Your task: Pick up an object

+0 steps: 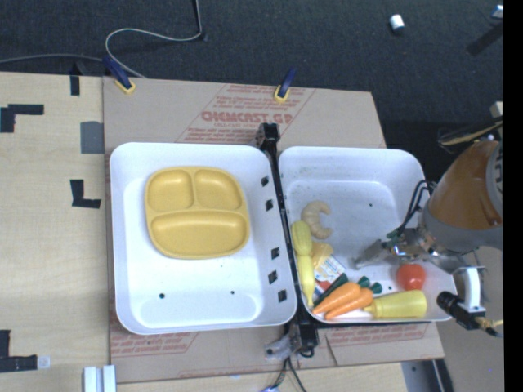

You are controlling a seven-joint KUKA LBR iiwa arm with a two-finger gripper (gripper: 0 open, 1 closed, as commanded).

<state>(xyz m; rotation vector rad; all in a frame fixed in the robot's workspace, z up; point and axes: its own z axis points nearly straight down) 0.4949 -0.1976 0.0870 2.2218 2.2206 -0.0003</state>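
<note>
I see the arm (464, 198) leaning in from three o'clock over the right bin (351, 163), its gripper (384, 250) low over the bin's floor at about four o'clock; I cannot tell whether it is released or clenched, and nothing shows between its tips. The upper half of this bin is bare white, giving open room there. The toys crowd the rim from six to nine o'clock: a pale croissant (316, 217), a yellow corn cob (302, 239) upright along the left wall, two orange carrots (343, 298), a yellow squash (400, 305) lying flat, and a red tomato (412, 277) just beside the gripper. The left bin (131, 300) holds a smooth yellow divided plate (197, 211) toward twelve o'clock.
</note>
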